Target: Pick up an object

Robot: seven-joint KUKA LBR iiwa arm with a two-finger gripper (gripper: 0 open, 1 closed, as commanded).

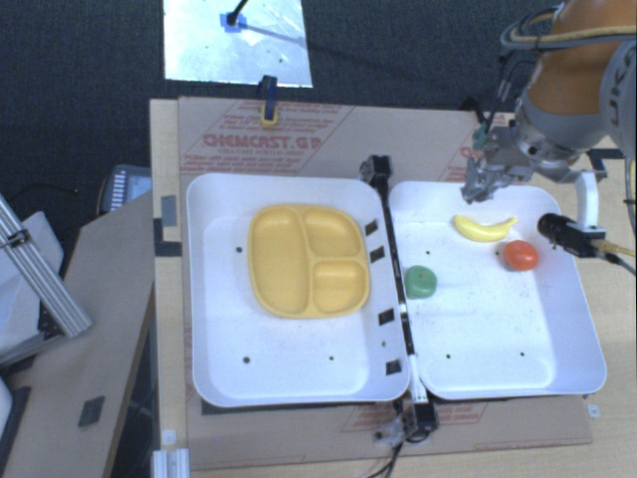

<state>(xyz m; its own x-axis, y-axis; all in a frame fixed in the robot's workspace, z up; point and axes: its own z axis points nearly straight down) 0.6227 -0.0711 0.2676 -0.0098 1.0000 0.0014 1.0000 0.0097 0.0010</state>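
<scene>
Yellow banana (485, 228) lies crosswise, tips upturned.

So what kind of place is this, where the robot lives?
Probably a robot lab or workshop. A robot arm's claw hangs over two white bins on a bench, with toy food inside: a banana, a tomato and a yellow plate.

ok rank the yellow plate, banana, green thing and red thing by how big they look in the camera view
1. yellow divided plate, largest by far
2. banana
3. round green object and round red object: these look about alike, so I won't rank them.
</scene>
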